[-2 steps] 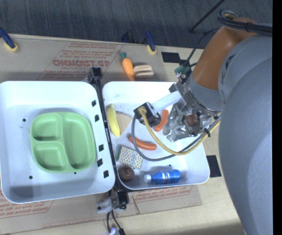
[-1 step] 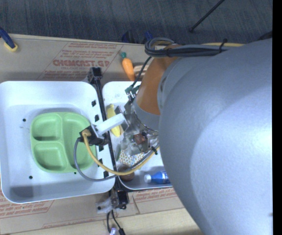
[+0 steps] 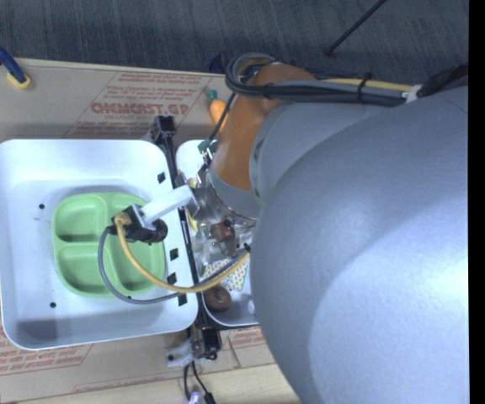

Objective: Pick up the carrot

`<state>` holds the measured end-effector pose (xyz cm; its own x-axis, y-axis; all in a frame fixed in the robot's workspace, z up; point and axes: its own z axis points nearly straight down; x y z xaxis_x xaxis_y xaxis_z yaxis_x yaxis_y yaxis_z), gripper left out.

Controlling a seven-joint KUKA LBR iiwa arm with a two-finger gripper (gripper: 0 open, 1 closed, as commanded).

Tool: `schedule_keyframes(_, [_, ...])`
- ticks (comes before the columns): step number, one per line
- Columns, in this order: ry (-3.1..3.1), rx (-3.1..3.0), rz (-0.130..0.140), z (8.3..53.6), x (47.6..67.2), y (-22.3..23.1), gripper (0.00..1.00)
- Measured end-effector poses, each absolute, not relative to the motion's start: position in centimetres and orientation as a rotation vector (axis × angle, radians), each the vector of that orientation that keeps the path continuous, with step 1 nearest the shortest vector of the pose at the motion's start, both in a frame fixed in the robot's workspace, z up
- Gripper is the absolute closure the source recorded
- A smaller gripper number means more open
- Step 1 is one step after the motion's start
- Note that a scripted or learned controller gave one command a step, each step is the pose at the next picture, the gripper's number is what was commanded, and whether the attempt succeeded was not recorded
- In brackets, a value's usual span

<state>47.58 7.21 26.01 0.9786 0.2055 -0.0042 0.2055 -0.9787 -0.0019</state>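
Note:
A small orange piece with a green tip (image 3: 215,108), seemingly the carrot, pokes out past the orange band of my arm (image 3: 242,141) near the far left corner of the right bin. My gripper (image 3: 220,231) hangs below the wrist over the left side of the right bin, close to the divider between the bins. The arm's grey body hides most of that bin.
A green divided plate (image 3: 82,242) lies in the left white bin (image 3: 15,225). A white bracket with a looping yellow-black cable (image 3: 133,268) reaches over that plate. A small brown object (image 3: 219,296) and a patterned item (image 3: 222,268) lie in the right bin's near left corner.

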Motion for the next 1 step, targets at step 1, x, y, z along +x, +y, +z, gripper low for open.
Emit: schedule_keyframes(1, [-0.325,-3.124,0.009,22.31,47.55,12.96,1.00])
